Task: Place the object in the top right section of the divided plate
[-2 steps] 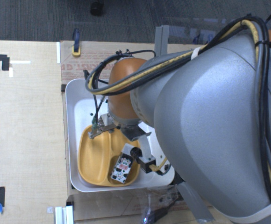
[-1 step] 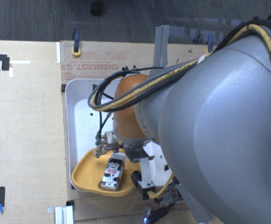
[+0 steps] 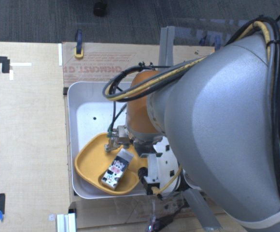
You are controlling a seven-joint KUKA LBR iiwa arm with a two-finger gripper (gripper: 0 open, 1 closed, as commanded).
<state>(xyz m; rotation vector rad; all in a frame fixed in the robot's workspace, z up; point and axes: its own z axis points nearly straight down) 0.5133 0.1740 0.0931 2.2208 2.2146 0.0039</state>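
The grey KUKA arm (image 3: pixel 227 129) takes up most of the right half of the camera view, its broad rounded housing covering much of the bench on that side. An orange band (image 3: pixel 139 111) shows at its wrist end, and a bundle of black and yellow cables (image 3: pixel 130 81) loops over it from the upper right.

Below and left of the arm sits a shallow white bin (image 3: pixel 84 111), set on a light wooden bench (image 3: pixel 24 129) (a sheet of printed cardboard (image 3: pixel 106 63) lies just behind the bin, with a blue-and-yellow clamp (image 3: pixel 78 46) at its upper left corner).

Inside the bin, toward its near side, rests a yellow divided plate (image 3: pixel 89 161); its dividers are largely hidden, so the sections cannot be told apart with any certainty.

The gripper (image 3: pixel 115 143) hangs over the plate's upper right part, just beneath the orange band. Whether it is open or closed cannot be told from here, since the wrist hardware crowds the tips.

A small white carton with black cow-like patches (image 3: pixel 114 173) lies tilted on the plate's lower middle, just below the gripper; the top end of it sits close to the gripper body, though any contact cannot be made out.
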